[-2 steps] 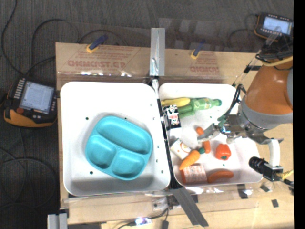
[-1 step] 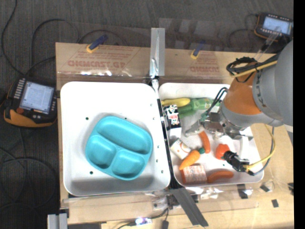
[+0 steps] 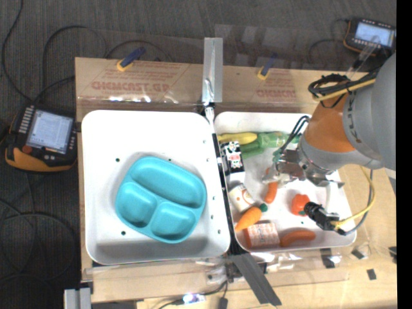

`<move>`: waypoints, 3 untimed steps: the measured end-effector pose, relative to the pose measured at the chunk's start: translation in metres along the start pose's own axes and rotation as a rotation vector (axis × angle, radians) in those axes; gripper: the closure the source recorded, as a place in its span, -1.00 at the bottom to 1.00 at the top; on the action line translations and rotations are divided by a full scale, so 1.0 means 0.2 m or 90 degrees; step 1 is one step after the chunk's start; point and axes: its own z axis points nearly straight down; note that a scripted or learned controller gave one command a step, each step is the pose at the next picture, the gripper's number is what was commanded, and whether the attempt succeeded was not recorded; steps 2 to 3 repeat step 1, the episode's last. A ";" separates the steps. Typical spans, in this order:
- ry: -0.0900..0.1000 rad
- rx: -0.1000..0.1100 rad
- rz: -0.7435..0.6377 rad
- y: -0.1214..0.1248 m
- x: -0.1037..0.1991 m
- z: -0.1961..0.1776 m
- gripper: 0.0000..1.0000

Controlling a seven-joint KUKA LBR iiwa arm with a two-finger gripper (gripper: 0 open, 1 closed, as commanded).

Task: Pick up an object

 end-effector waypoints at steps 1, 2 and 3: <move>0.000 0.010 -0.051 0.05 0.39 -0.42 1.00; 0.000 0.010 -0.051 0.05 0.39 -0.42 1.00; 0.000 0.010 -0.051 0.05 0.39 -0.42 1.00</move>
